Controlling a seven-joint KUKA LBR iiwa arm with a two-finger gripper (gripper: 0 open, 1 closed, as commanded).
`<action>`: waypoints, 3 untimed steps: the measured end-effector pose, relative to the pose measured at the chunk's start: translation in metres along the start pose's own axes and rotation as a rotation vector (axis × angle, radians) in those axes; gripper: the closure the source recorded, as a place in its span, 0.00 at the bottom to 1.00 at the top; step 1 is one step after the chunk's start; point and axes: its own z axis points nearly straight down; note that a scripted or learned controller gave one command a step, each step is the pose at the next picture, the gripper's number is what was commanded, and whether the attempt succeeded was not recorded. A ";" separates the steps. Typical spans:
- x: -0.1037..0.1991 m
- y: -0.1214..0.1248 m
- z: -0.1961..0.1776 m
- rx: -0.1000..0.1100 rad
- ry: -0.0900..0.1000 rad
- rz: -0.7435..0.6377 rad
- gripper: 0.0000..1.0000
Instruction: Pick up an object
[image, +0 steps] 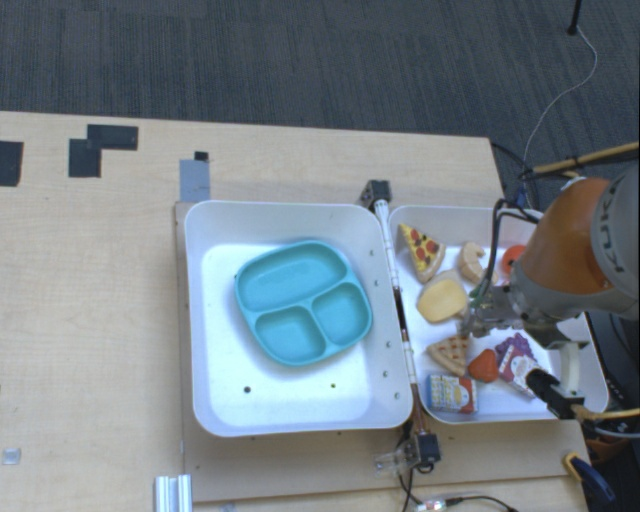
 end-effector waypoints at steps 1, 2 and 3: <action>0.000 0.000 0.000 0.000 0.000 0.000 0.00; 0.014 -0.028 0.013 -0.006 -0.006 0.005 0.00; 0.018 -0.024 0.000 -0.009 0.002 0.001 1.00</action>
